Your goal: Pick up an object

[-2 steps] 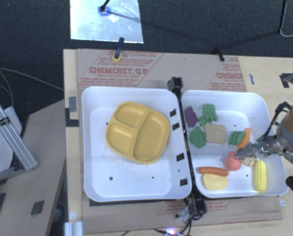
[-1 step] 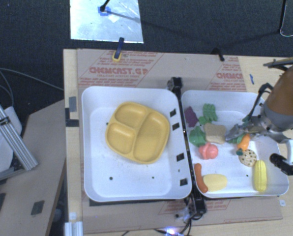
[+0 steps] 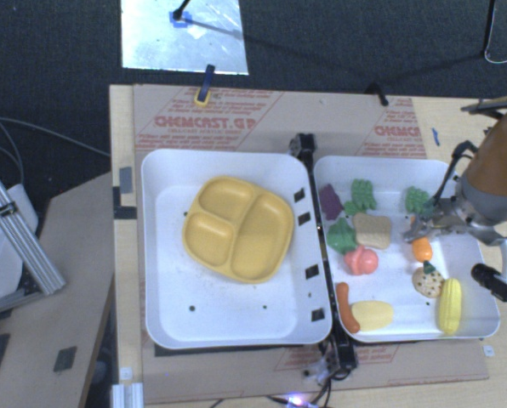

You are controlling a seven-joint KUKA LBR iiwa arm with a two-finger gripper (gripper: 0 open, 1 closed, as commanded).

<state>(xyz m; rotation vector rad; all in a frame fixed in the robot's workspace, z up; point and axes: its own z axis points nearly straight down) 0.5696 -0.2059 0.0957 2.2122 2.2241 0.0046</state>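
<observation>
Toy food scattered across right bin (image 3: 475, 253). End effector (image 3: 423, 224) low over that bin's middle, reaching in from the right; finger state impossible to tell at this angle. Nothing seen between the fingers.

Relative to end effector:
- Small orange piece (image 3: 421, 249) just below, possibly touching; contact not clear.
- Green leafy piece (image 3: 418, 199) just above, toward the far wall.
- Speckled cookie (image 3: 426, 280) below the orange piece.
- Yellow corn cob (image 3: 449, 305) further below and slightly right, near the front wall, lying lengthwise.
- Tan bread slice (image 3: 373, 230) to the left, flat.
- Second green piece (image 3: 361, 195) up and left.
- Third green piece (image 3: 341, 235) left, beside the bread.
- Purple piece (image 3: 330, 201) far left, near the divider.
- Pink-red round piece (image 3: 361, 261) down and left.
- Yellow potato shape (image 3: 372, 314) and red-orange sausage (image 3: 347, 306) down and far left, touching or nearly so.

Left bin (image 3: 164, 313), well to the left, holding a yellow divided plate (image 3: 236, 228), tilted diagonally. Both bins resting on cardboard-covered counter (image 3: 338, 117).
</observation>
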